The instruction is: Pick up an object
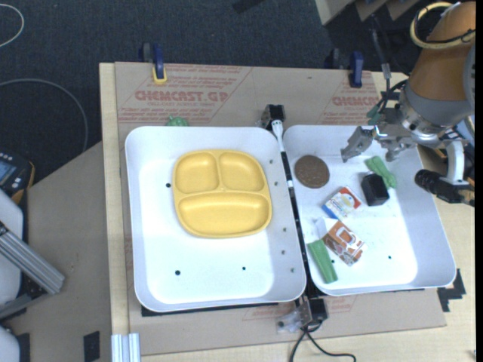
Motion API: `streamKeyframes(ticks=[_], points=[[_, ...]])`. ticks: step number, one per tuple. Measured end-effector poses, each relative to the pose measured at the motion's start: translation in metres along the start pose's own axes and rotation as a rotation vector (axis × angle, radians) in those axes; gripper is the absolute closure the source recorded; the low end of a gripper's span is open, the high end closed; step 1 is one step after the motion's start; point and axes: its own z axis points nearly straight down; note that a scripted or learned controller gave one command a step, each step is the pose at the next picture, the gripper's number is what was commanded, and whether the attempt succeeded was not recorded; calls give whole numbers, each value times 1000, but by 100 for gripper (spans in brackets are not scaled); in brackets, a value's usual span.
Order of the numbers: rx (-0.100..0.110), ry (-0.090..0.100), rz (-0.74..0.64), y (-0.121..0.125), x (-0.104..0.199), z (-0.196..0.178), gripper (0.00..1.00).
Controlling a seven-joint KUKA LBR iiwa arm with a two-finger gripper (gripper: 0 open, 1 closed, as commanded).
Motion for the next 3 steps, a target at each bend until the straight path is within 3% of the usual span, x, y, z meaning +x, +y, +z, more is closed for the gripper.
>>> streamKeyframes(ticks=[1,2,3], points=[[-3,-1,-1,1,0,-11,100],[6,5,-8,-58,88,-11,100],[-6,1,-1,-132,95,-101,100]])
